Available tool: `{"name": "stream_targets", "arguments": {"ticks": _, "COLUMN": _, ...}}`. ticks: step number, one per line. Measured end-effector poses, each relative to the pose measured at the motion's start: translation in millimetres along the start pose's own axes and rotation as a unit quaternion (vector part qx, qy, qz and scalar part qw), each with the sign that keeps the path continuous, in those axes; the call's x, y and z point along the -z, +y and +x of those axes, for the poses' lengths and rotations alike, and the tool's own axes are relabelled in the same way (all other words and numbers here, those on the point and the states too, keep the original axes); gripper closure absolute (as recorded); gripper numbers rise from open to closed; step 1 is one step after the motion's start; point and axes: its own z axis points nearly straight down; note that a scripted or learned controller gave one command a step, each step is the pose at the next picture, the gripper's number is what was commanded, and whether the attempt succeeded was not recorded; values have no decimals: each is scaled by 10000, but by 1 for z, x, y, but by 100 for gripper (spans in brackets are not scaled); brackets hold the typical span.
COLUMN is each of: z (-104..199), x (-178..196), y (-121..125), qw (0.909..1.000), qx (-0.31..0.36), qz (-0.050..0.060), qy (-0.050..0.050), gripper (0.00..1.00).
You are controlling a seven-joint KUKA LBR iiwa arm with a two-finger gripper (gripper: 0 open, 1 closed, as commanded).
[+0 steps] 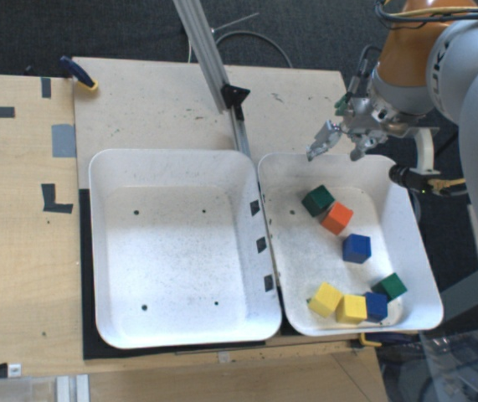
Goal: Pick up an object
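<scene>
1. White plastic, shallow and speckled: two bins sit side by side on the pale wooden tabletop (21, 224) in the camera view; the left bin (172, 166) has no blocks in it, and the right bin (410, 224) holds all the small cubes
2. The grey two-finger gripper (340, 145) hangs above the right bin's far rim with its fingers spread apart and nothing between them
3. Nearest to it lie a dark green cube (317, 200) touching an orange cube (336, 218); a blue cube (357, 248) sits apart, nearer the front
4. Two yellow cubes (339, 303), another blue one and a second green one cluster at the near corner
5. Judged from this, nothing is picked yet: descent, closing and lift all remain
6. Grey tape marks dot the tabletop at left, a slanted metal rail (209, 48) crosses above the bins, and dark floor lies beyond
</scene>
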Motion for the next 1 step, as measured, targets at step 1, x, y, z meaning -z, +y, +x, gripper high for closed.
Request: {"name": "stream_targets", "arguments": {"ticks": 1, "z": 1, "x": -44, "y": -3, "qw": 10000, "qx": -3, "qz": 1, "qy": -1, "gripper": 0}}
